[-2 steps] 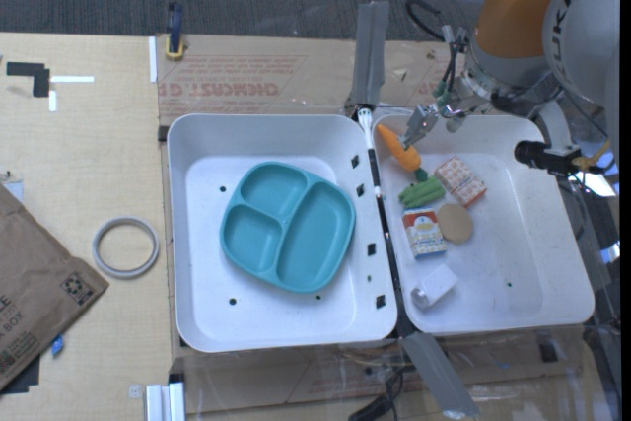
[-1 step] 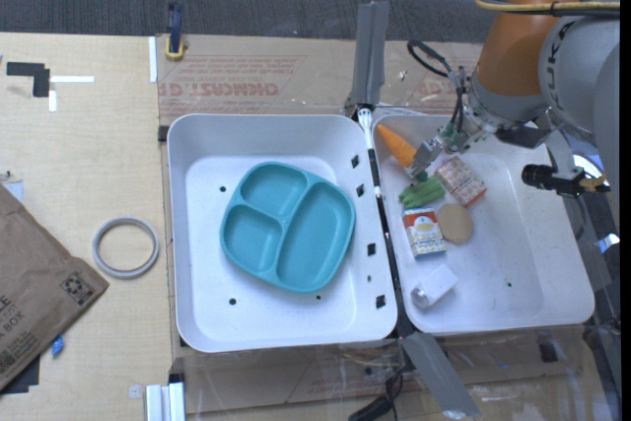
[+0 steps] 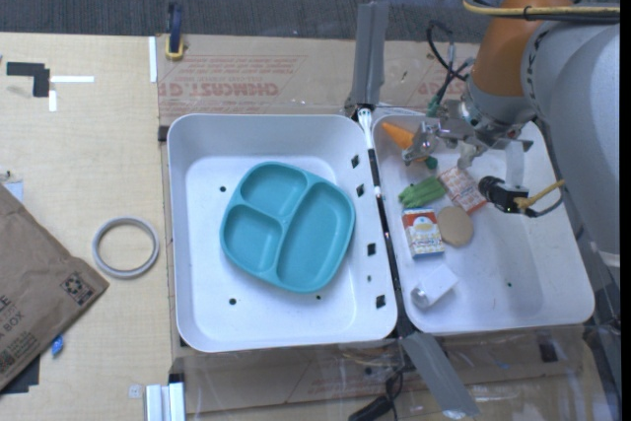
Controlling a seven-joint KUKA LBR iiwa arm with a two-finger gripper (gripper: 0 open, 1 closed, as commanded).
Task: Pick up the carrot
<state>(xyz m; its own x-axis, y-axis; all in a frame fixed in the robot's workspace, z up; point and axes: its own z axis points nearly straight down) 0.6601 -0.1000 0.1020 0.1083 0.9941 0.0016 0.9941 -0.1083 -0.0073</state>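
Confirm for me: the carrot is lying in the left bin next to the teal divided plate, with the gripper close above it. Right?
Not quite. The carrot lies in the right bin, at its far left corner, not in the left bin with the teal divided plate. The camera view shows this. The gripper is indeed close by it.

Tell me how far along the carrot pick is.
Done: the arm has reached into the right bin, with the gripper right beside the carrot. In hand: nothing visibly; the carrot lies on the bin floor at the top left corner. Left: close on it and lift.
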